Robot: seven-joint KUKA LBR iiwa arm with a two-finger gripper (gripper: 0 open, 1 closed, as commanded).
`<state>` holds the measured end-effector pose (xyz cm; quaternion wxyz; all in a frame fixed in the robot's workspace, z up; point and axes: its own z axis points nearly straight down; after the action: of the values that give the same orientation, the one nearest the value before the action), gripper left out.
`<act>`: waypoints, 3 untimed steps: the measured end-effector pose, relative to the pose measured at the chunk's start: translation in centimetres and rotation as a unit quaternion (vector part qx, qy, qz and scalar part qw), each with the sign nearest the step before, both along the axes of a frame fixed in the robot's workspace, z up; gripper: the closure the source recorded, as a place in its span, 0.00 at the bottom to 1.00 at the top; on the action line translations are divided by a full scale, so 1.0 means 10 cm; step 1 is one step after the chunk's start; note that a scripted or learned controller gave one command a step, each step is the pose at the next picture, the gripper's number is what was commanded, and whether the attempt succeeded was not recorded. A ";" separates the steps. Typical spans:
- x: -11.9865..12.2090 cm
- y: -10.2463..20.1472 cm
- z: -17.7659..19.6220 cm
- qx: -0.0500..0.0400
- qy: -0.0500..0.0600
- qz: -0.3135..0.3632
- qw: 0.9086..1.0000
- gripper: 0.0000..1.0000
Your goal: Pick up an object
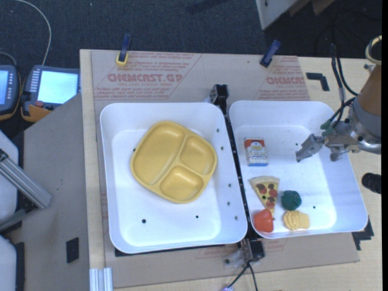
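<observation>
At the right edge of the frame the gripper (319, 150) hangs over the right bin (285, 115), its two fingers spread wide with nothing between them. The things to pick lie left of and below it in that bin: a small red-and-white carton (256, 151) near the bin's middle left, and toward the lower edge a pizza slice (265, 191), a red tomato (263, 220), a dark green piece (291, 199) and a yellow ridged piece (296, 220). The left bin (121, 217) holds a yellow divided plate (173, 160).
</observation>
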<state>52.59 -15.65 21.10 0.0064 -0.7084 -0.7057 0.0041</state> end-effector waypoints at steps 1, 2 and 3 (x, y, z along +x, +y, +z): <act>0.03 0.01 0.08 -0.001 -0.007 0.002 1.000 0.00; 0.02 -0.02 -0.35 -0.001 -0.005 0.002 1.000 0.00; -0.03 0.04 -0.80 0.000 -0.004 0.002 1.000 0.00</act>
<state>52.27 -15.29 13.09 0.0033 -0.7072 -0.7070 0.0014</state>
